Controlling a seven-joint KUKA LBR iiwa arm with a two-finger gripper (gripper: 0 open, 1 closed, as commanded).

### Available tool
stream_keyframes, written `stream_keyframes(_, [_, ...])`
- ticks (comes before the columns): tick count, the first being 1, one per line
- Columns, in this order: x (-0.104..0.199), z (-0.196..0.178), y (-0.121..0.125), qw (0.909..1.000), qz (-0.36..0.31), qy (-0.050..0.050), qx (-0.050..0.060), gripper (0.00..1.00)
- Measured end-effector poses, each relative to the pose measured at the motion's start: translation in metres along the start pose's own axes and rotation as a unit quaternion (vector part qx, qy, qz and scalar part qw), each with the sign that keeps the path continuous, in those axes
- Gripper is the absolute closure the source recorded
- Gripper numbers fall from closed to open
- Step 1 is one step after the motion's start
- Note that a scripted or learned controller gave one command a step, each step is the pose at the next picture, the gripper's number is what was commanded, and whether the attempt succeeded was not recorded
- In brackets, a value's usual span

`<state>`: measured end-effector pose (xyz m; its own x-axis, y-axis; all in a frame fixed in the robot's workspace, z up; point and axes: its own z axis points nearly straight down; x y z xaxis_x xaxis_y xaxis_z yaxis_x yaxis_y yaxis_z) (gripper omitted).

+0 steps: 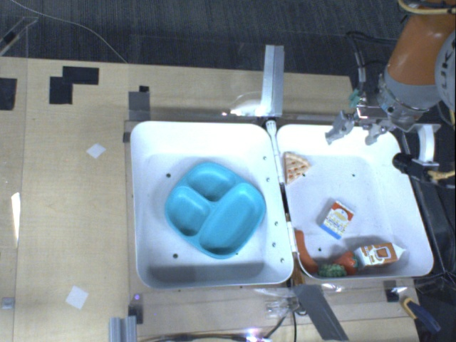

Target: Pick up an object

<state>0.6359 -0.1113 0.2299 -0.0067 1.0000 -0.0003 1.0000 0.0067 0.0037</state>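
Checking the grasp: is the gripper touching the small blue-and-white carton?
Apart. In the camera view the gripper hangs over the right bin's far edge, with bare white floor between it and the blue-and-white carton.

Grey arm (427, 84), orange band, black cables, pale metal tool (354, 132)

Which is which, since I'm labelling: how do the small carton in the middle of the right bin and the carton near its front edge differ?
The middle carton is blue and white with an orange top; the front carton is mostly orange and white. The middle carton sits alone on bare bin floor; the front carton lies beside the green and orange toy food. Both are small cartons in the right bin.
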Motion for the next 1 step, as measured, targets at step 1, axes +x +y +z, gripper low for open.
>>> stream_keyframes(1, [-0.0196,0.1195,-0.1161,0.9993,0.038,0.000,0.001,0.00])
